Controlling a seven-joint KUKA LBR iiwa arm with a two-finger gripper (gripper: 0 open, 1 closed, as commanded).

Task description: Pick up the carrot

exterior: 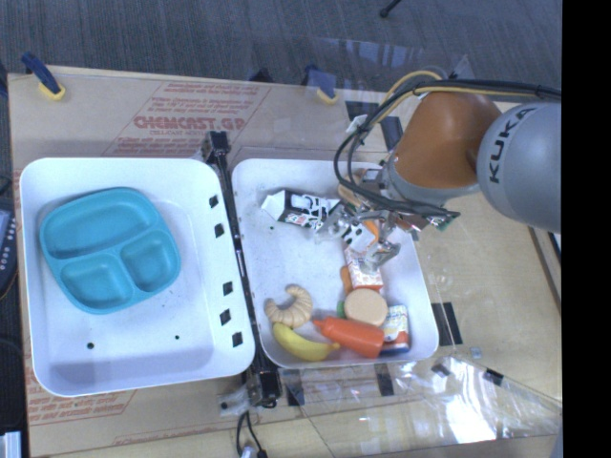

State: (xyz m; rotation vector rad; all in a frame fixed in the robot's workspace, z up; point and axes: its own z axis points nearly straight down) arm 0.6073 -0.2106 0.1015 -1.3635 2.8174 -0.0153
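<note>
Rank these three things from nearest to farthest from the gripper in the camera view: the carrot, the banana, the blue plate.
Measured from the gripper over the right bin:
1. The carrot, in the right bin, below the gripper in the picture.
2. The banana, in the same bin, further to the picture's left of the carrot.
3. The blue plate, far off in the left bin.

Cardboard-covered table [143, 113] bearing two white bins: right bin [250, 256] directly beneath the tool [368, 232], left bin [38, 342] well beyond it.
</note>
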